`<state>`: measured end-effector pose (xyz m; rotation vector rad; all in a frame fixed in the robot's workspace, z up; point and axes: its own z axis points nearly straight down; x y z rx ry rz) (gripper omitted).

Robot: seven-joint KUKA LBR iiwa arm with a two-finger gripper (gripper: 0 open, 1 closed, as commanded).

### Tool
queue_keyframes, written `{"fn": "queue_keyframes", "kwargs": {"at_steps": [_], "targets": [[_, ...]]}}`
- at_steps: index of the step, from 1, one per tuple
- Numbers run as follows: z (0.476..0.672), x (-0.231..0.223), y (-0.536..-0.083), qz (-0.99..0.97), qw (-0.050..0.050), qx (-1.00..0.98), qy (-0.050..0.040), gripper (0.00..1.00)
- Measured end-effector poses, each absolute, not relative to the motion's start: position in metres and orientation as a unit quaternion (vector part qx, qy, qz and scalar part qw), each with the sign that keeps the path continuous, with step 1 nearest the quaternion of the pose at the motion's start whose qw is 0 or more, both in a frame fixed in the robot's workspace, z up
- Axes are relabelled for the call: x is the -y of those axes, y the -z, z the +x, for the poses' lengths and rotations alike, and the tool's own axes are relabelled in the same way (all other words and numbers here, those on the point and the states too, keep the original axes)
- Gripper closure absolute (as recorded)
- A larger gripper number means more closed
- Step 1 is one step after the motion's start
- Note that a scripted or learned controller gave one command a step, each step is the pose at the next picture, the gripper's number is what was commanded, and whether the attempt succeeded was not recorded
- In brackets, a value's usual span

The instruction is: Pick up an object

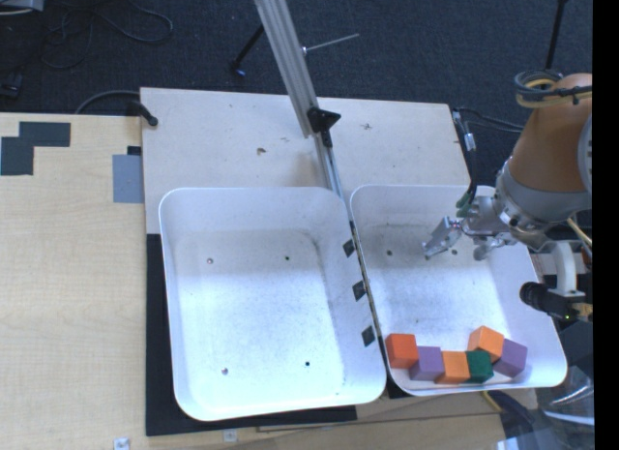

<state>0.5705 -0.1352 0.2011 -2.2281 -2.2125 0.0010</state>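
Six blocks (455, 356) huddle against the right bin's (455, 201) near wall, well apart from the gripper (443, 241), whose jaws seem spread and empty.

A: Where's the gripper (441, 241)?
B: Over the right bin (542, 377), near its back.
A: And the blocks (455, 355)?
B: Clustered well in front of it, along the bin's near edge.

Even overhead light, white bins (256, 293) glaring brightly at their floors; dark floor (406, 13) losing detail; soft shadows, slight overall blur.
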Motion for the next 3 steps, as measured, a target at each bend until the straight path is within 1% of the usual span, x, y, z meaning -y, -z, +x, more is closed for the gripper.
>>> {"fn": "queue_keyframes", "kwargs": {"at_steps": [1,2,3], "targets": [[0.590,0.153,-0.113,-0.708,0.004,0.706,-0.0029,0.00],[0.594,0.184,-0.090,-0.708,0.001,0.706,-0.0007,0.00],[0.616,0.207,-0.091,-0.708,-0.001,0.706,-0.0001,0.00]]}}
